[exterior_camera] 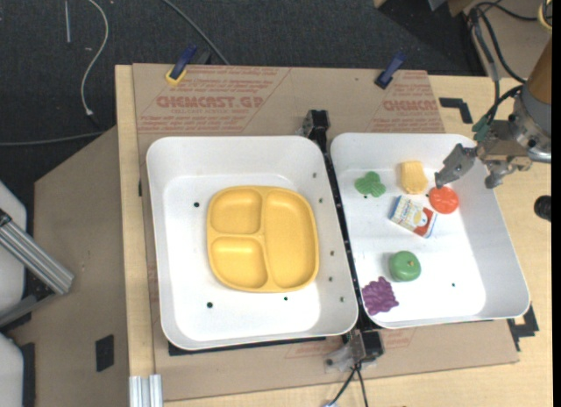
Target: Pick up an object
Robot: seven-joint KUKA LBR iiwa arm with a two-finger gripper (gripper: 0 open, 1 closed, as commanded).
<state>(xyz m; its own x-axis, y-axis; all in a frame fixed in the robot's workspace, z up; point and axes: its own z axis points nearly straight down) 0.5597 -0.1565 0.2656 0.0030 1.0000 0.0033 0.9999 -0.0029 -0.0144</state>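
Jaws [473,167] open and empty, hovering above the orange tomato [443,200] in the right bin [491,256], likely lining up a grasp.

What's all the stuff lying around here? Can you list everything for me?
shallow white plastic bins: two, white, side by side on the bench
yellow three-compartment plastic tray: one, yellow, left bin
green leafy toy: one, green, right bin, upper left
yellow toy block: one, yellow, right bin, top
small white carton: one, white with blue and red, right bin, middle
orange-red round toy: one, beside the carton
green toy apple: one, right bin, lower
purple toy grapes: one, right bin, bottom left
gripper: one, grey, above the right bin's upper right
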